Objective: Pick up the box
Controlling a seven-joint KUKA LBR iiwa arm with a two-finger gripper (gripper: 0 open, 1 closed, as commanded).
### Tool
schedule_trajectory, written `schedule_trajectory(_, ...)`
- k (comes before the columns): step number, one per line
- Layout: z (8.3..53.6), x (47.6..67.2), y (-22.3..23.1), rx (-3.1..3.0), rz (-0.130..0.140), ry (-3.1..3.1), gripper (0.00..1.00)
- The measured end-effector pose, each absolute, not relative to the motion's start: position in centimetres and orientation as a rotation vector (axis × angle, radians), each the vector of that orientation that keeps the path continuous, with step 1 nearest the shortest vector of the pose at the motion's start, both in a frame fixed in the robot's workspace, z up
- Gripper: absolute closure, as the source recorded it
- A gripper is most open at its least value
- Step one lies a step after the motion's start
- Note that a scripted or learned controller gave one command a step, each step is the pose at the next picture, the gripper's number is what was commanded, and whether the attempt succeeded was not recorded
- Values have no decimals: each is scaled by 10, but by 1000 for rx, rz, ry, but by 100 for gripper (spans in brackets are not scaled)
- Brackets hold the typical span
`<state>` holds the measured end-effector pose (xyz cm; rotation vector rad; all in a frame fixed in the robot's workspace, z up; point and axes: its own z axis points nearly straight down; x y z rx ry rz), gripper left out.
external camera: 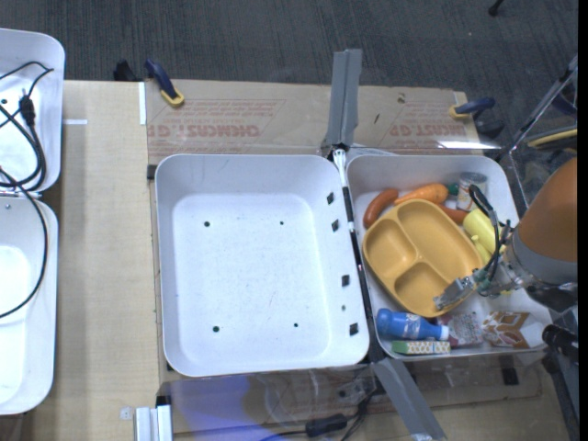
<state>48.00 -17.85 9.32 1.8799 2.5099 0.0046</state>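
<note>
A narrow green and white box (pixel 421 347) lies flat along the front wall of the right bin (pixel 507 178), just in front of a blue bottle (pixel 411 324). The arm comes in from the right with its orange band (pixel 557 217) over the bin's right wall. My gripper (pixel 462 288) hangs low over the front right rim of a yellow divided plate (pixel 418 251), about a hand's width behind and to the right of the box. Nothing is seen held in it.
The right bin also holds an orange carrot (pixel 424 192), a red sausage (pixel 378 204), a yellow banana-like item (pixel 479 229) and a brown patterned packet (pixel 508 327). The left bin (pixel 163 246) sits alongside, with a grey divider post (pixel 344 95) behind.
</note>
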Motion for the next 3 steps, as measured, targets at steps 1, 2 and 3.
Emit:
schedule_trajectory(1, 110, 508, -203, 1999, 22, 2463, 0)
schedule_trajectory(2, 173, 516, -180, 2177, 0, 2263, 0)
schedule_trajectory(3, 95, 495, -150, 2205, 7, 2228, 0)
